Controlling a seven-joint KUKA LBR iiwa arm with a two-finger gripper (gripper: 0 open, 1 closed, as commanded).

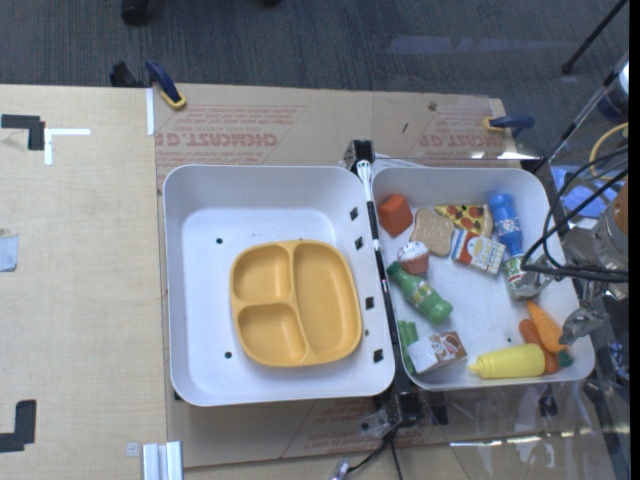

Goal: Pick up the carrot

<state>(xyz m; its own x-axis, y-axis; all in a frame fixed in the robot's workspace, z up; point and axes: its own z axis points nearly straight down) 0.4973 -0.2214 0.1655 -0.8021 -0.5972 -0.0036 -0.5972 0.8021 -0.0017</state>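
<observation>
I see two white bins side by side on the bench: the left bin (190,268) carries a yellow divided plate (296,303), and the right bin (540,183) carries the toy food. The arm (610,238) sits over the right bin's right edge. The gripper (580,320) hangs near that bin's lower right corner, just beside the carrot (543,324); I cannot tell how far it is open, and nothing is visibly held. The carrot lies against the right wall, above the yellow bottle (512,364). Its long axis runs diagonally, one end toward the upper left, the other toward the lower right corner. I judge it light, rigid and smooth; take hold across the thick middle.
</observation>
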